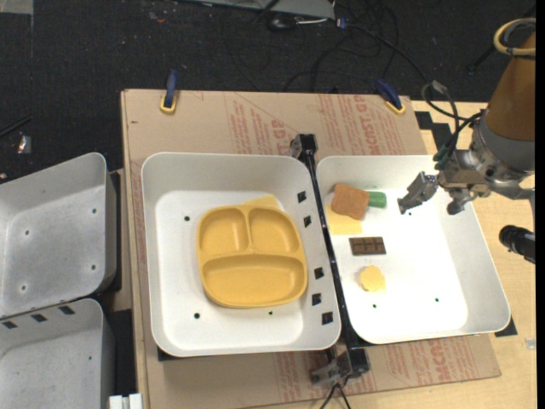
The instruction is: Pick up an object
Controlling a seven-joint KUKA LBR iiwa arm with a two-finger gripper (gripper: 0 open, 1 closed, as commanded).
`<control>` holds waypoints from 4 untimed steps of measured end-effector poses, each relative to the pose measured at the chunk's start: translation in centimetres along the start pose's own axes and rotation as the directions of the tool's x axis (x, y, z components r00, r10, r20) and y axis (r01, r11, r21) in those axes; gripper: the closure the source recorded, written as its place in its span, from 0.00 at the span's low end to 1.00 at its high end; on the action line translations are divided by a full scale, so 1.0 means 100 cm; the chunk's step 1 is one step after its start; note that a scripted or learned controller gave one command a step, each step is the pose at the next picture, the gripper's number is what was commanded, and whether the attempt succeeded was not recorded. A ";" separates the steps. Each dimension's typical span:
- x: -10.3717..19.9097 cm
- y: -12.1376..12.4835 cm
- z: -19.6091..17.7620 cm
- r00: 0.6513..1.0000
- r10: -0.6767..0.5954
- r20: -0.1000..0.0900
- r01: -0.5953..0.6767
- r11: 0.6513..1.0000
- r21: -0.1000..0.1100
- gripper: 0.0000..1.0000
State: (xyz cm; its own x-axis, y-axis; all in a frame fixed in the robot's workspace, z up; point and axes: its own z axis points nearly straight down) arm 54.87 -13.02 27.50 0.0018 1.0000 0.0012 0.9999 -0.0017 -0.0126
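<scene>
The bench carries 2 shallow white bins side by side on a brown board [255, 113].

Left bin [162, 228]: contains 1 yellow divided tray [252, 258] with 3 compartments, lying flat near the bin's centre. A pale yellow flat piece [266, 203] shows at the tray's far edge, partly hidden beneath it.

Right bin [443, 288]: contains 5 small objects, all grouped along its left edge beside the black divider [322, 237] between the bins.
- Brown block [349, 201], toward the far left corner, resting on a pale yellow slab [344, 224].
- Green piece [375, 199], touching the block's right side.
- Dark brown chocolate bar [368, 246], flat, just in front of the slab.
- Round yellow piece [371, 278], just in front of the bar, apart from it.

Gripper [434, 196]: positioned over the far right portion of the right bin. The 2 fingers stand spread apart, with nothing between them. The left finger [415, 192] lies nearest the objects; the green piece is near it, to its left, not touching.
</scene>
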 end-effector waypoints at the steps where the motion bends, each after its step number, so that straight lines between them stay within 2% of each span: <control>1: 0.001 0.002 -0.007 1.000 -0.003 0.001 0.003 1.000 -0.012 0.00; 3: 0.008 0.011 0.085 1.000 -0.002 0.001 0.002 1.000 -0.008 0.00; 4: 0.012 0.002 0.135 1.000 0.000 0.000 0.000 1.000 -0.007 0.00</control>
State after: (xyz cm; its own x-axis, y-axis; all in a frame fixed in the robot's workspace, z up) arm 54.92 -11.76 13.98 0.0016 1.0000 0.0012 1.0000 -0.0016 -0.0053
